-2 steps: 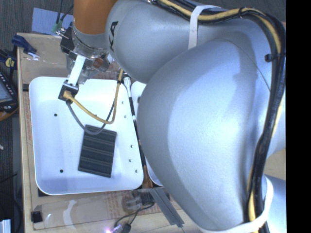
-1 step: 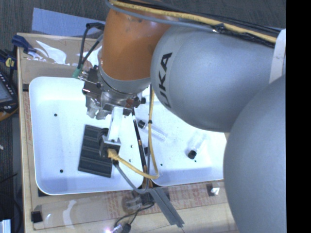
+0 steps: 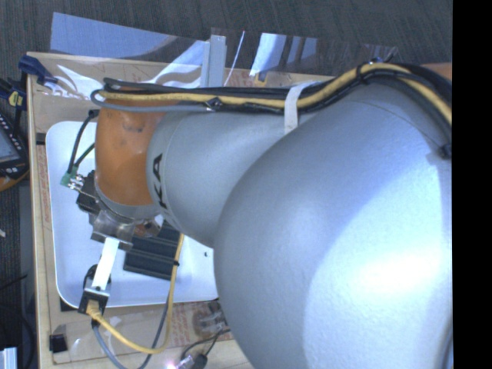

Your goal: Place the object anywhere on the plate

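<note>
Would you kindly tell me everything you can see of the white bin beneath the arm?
The white bin is shallow with rounded corners, apparently smooth, glossy plastic, and lies flat on the bench. Its left part and two left corners are in sight; the grey arm hangs over it and covers the rest.

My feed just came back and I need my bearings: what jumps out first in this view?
The grey arm dominates, sweeping in from the right across most of the view and hiding much of the bench. Its orange band sits at left centre, over a white bin on the left side. A yellow and black cable runs along the arm's upper edge.
</note>
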### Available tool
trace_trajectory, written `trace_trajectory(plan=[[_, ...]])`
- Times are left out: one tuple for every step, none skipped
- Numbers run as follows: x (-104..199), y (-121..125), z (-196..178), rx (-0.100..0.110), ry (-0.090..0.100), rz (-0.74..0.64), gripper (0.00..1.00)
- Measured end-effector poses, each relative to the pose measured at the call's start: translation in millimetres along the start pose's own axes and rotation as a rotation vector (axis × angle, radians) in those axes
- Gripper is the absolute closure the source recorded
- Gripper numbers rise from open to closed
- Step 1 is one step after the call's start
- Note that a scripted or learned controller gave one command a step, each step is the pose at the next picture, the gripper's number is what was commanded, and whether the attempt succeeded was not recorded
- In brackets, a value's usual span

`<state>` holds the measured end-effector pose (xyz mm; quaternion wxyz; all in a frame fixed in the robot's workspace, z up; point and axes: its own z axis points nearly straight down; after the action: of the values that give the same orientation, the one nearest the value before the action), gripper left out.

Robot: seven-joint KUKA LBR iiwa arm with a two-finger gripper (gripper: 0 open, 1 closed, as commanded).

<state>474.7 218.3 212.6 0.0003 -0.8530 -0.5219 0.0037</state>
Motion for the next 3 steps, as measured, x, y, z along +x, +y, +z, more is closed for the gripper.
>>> trace_trajectory(plan=[[11,20,-29,-0.002,0.003,-0.162,1.00],[-74,69,-51,-0.001,0.003,-0.092,1.00],[-22,105,121,0.001,0.002,0.160,1.00]])
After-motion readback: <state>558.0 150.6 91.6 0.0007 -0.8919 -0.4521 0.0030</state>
